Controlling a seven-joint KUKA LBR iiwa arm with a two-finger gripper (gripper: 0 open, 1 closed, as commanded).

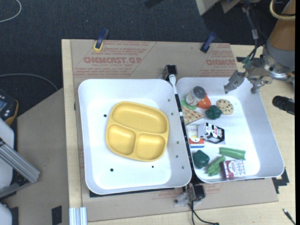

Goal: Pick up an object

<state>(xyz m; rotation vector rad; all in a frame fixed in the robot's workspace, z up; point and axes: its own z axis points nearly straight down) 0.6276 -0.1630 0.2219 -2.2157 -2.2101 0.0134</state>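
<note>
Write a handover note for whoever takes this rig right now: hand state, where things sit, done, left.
Hand: open, nothing between its fingers, poised over the far right corner of the right bin.
Right bin holds all the small items: cookie, dark green piece, small can, black-and-white cow toy, green bean, red carton, plus others along the divider.
Left bin: yellow divided tray, lying flat.
Done: no pick made.
Left: choose an item, descend, close, lift. The cookie looks nearest the hand and sits apart from its neighbours, so probably the easiest target.
</note>
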